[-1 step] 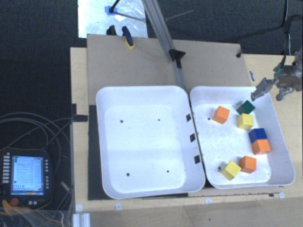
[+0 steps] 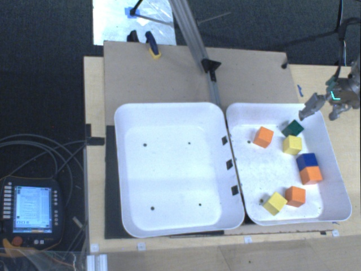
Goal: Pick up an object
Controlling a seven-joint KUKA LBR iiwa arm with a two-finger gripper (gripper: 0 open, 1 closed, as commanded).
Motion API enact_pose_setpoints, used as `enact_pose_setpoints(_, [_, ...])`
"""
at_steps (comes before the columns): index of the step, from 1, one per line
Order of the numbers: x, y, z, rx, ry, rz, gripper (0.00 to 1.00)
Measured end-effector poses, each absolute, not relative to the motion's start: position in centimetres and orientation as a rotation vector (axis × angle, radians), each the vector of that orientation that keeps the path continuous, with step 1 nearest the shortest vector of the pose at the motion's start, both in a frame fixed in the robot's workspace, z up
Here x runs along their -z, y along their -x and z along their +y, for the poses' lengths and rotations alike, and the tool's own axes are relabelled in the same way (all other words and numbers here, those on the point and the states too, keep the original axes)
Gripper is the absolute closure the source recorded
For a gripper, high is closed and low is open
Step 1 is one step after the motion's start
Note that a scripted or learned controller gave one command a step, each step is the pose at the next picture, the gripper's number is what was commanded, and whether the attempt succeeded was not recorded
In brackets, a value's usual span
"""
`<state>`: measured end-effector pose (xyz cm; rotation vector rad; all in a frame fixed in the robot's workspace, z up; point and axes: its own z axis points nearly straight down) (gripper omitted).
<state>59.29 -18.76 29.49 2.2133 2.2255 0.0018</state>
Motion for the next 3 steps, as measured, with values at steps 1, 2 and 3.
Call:
enact_pose_setpoints(1, [-25.3,-59.5,-19.0,0.002,-2.219,2.224,0.00])
enact_pose_setpoints(2, [-21.2,-59.6,-18.7,0.002,-2.219,2.225,0.00])
enact_pose_setpoints(3, [-16.5,-60.5,-18.9,0.002,-2.219,2.226,0.00])
